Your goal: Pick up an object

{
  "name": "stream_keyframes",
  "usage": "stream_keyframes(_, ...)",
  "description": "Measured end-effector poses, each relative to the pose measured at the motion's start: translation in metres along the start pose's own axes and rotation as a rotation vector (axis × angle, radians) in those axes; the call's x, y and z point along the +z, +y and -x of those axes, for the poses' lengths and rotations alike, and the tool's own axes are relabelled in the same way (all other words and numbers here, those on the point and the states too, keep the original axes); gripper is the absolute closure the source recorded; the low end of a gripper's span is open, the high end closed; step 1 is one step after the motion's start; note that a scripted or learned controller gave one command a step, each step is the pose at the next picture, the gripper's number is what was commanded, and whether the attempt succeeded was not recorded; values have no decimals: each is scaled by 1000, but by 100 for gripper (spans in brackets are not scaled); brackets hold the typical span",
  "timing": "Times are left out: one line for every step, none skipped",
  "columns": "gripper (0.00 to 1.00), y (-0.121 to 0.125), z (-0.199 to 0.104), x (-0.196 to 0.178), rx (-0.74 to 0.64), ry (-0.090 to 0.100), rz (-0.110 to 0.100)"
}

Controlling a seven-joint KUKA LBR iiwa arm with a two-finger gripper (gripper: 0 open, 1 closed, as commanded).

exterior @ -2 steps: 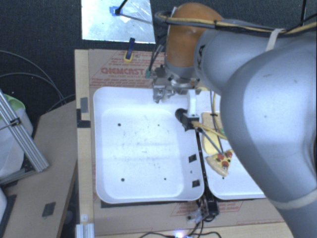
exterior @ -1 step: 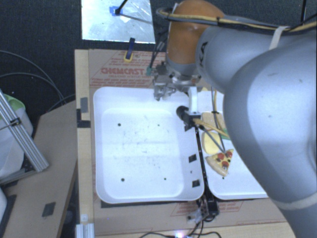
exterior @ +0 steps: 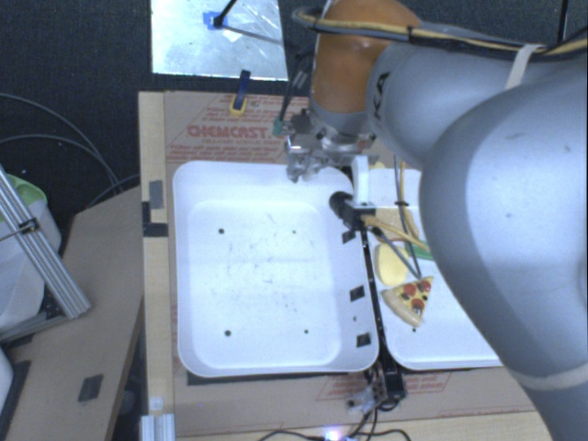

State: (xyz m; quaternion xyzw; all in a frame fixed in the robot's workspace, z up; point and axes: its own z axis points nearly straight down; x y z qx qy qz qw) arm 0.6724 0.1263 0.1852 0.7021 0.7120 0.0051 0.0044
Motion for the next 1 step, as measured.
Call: stream_keyframes(100, 1, 0, -11, -3, 0, 3)
